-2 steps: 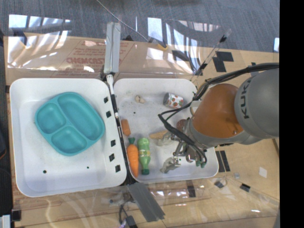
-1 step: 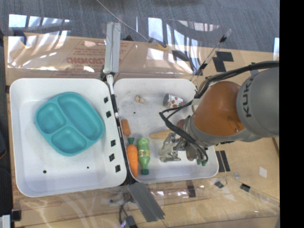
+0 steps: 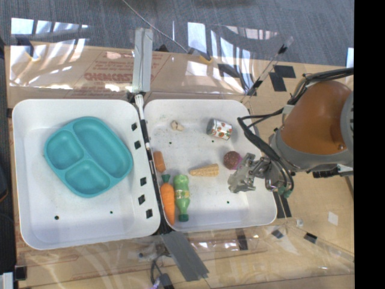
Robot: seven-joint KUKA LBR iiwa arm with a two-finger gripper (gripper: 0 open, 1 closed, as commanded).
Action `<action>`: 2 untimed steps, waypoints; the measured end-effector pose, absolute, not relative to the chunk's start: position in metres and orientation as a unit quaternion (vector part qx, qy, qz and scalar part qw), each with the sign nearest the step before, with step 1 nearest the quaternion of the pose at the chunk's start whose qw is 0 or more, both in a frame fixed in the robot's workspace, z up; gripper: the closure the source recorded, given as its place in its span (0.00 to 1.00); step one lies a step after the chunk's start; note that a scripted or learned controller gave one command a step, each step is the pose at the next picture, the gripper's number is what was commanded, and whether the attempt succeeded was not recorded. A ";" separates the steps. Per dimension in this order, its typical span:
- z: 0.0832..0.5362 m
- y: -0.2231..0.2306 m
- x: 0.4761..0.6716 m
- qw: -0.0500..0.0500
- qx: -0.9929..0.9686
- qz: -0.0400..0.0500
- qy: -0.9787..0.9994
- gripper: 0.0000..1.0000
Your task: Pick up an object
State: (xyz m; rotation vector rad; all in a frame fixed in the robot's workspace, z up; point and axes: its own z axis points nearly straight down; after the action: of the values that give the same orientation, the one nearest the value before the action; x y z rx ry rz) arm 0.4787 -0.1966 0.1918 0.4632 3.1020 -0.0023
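Several toys lie in the right bin [image 3: 258, 212]; the gripper [image 3: 240, 182] hangs just below the dark red ball [image 3: 232, 159]. Whether it is apart or together I cannot tell. The corn cob [image 3: 204, 171] lies to its left.

Table with two white bins
On the table [image 3: 337, 221], the left bin [image 3: 30, 221] and the right bin [image 3: 258, 212] sit side by side, touching along a shared middle edge, under clear sheeting

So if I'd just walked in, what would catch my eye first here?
Probably the teal divided plate, alone in the left bin. Next, the big orange band of the arm at the right, its pincer low over the right bin. There, toy food lies scattered, like a carrot and a green bottle.
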 end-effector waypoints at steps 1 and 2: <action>0.239 -0.210 0.478 0.002 0.036 -0.001 0.999 1.00; 0.278 -0.209 0.503 0.002 -0.033 -0.001 0.999 1.00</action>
State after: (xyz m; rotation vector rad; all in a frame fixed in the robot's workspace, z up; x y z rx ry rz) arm 0.5027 -0.2090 0.2780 -0.1023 3.1352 -0.0035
